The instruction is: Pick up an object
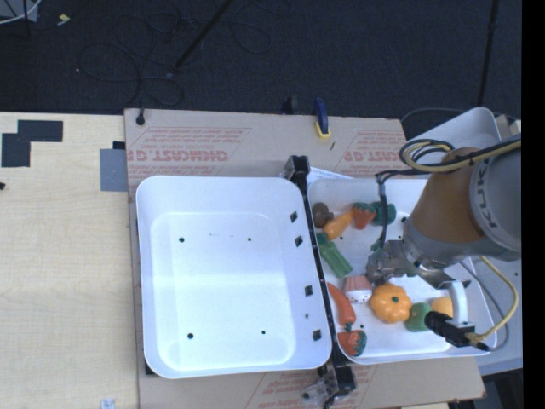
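Observation:
My gripper (376, 271) hangs low over the middle of the right bin (400, 348), at the end of the grey arm with its orange band (443, 211). Just below it sit an orange pumpkin (390, 303) and a small white and pink piece (358, 290). A green cucumber (334, 257) lies to its left. A long red-orange piece (342, 305) and a strawberry (352, 341) lie near the bin's front left corner. Behind the gripper are an orange carrot (338, 224), a red piece (364, 216) and a brown piece (321, 216). The arm hides the bin's right part.
The left white bin (221, 271) stands beside the right one, with a black divider (308, 254) between them. A green piece (417, 316) and a yellow piece (443, 305) lie right of the pumpkin. Cables (426, 152) loop above the arm.

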Controlling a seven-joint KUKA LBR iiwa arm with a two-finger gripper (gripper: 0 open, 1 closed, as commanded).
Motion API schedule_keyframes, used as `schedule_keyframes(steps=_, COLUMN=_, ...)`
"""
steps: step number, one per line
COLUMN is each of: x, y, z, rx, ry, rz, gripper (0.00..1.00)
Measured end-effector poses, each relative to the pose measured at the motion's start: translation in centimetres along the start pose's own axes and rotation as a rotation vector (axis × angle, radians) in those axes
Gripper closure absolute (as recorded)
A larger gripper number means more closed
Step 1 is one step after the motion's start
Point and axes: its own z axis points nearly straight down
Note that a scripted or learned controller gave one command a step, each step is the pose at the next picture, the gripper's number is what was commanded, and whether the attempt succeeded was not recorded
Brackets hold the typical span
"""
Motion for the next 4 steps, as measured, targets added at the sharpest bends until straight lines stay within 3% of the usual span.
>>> schedule_keyframes(steps=1, x=1.4, y=9.2, z=0.0, rx=-0.009, ry=-0.002, rz=-0.007, gripper=1.0)
schedule_keyframes(steps=2, x=3.4, y=10.6, z=0.1, rx=0.0, ry=-0.004, rz=-0.003, gripper=1.0)
schedule_keyframes(steps=4, x=4.3, y=10.5, z=0.0, rx=0.001, ry=-0.003, rz=-0.005, gripper=1.0)
